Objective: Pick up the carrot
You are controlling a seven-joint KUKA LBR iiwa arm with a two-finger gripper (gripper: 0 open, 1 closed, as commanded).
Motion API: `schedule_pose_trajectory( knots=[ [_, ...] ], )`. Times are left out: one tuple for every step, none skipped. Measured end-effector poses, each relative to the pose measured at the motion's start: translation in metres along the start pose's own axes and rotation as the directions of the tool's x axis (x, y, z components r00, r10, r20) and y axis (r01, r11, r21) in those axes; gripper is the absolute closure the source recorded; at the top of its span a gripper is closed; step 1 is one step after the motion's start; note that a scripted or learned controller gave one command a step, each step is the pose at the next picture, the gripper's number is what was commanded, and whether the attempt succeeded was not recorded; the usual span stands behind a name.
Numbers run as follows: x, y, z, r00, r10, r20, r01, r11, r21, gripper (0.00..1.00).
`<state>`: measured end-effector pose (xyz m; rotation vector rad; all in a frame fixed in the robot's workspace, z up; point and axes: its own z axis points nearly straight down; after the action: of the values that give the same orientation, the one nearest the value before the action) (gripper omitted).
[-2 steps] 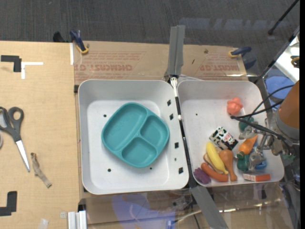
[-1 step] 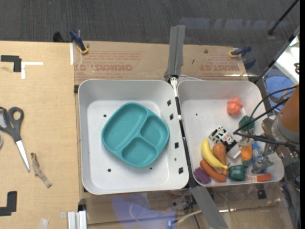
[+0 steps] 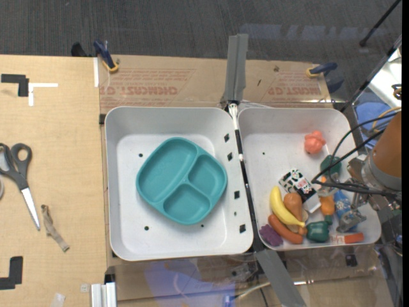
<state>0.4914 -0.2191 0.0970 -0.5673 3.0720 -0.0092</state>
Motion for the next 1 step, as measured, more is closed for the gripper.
schedule_pose_trajectory(
  knots=[
    [-0.0009, 0.0025, -0.0075, 1.000, -0.006, -0.003, 0.006, 1.000, -0.005, 1.00]
  ],
)
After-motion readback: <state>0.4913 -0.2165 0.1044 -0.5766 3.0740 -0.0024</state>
